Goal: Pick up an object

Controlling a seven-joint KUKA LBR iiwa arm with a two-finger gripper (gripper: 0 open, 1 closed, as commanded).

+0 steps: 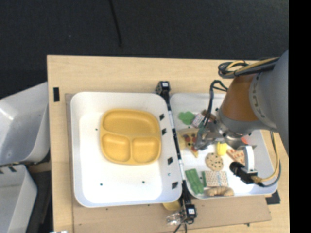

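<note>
Camera view: the right bin (272, 191) holds a scatter of small items. These include a round chocolate-chip cookie (214, 162), a green flat piece (195, 180) near the bin's front left corner, a pale checked square (216, 178), a tan peanut-shaped piece (219, 192) at the front wall, a green leaf-shaped item (186, 116) toward the rear, a small yellow block (221, 148) and a pizza-slice piece (236, 155). The claw (198, 141) is lowered among the items at the bin's left-centre, just beside a yellow and red piece (188, 141). Whether its jaws are apart, together or clamped on anything cannot be determined; the arm (243, 106) hides them. The arm enters from the right and covers the bin's rear right portion. The left bin (77, 178) contains a yellow three-compartment plate (130, 135), lying flat. Both bins rest side by side on the wooden bench (121, 72).
</note>
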